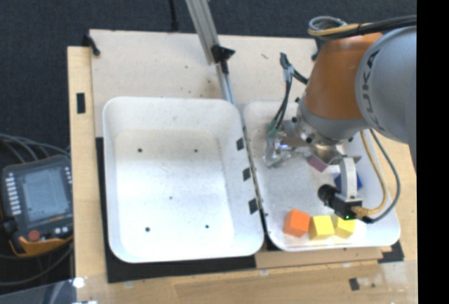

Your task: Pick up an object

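- Down in the right bin (280, 113), the gripper (313, 152) sits low over the floor, near the middle of the bin; the wrist and orange band above it hide it, so I cannot tell whether it is open or closed
- Nothing can be seen held in it
- Just beneath the gripper a small purple piece (318, 164) peeks out; too little shows to give its long axis
- Beside that, toward the bin's right rim, a blue piece (360, 180) is half hidden behind a white part of the arm's fittings
- Along the front rim of the right bin three blocks lie in a row running left to right: an orange block (297, 222), a yellow block (322, 227) and a second yellow block (345, 227)
- Each block looks about cubic, with no clear long axis; the orange one is turned slightly askew to the rim
- Neighbouring blocks touch or nearly touch, and all three sit close to the front rim, leaving little room on that side
- Open floor lies between the blocks and the gripper, and toward the bin's left wall
- Left bin (112, 113): bare white floor, speckled with dark dots
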You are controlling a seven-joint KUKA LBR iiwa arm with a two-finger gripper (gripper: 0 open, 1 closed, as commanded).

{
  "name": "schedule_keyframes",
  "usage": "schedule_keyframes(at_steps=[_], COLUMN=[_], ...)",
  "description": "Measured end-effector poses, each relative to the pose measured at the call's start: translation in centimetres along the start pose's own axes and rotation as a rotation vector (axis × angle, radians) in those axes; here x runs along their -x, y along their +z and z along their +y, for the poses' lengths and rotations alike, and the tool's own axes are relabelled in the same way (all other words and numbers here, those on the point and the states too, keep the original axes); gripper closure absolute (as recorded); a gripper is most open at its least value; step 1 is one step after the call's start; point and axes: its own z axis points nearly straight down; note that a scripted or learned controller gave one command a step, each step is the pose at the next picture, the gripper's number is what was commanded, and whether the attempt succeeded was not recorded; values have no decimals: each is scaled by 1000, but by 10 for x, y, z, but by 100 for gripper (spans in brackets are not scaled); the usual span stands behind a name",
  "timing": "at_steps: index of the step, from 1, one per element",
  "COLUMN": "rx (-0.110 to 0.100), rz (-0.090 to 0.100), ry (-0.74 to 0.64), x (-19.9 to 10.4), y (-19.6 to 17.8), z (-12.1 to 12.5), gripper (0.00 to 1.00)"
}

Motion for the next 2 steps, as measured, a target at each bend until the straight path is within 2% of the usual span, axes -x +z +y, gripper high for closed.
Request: schedule_keyframes(at_steps=[1,2], rx=[1,3], rz=[0,0], ry=[-1,-1], x=[-55,-105], y=[-2,-14], z=[8,2], gripper=[100,100])
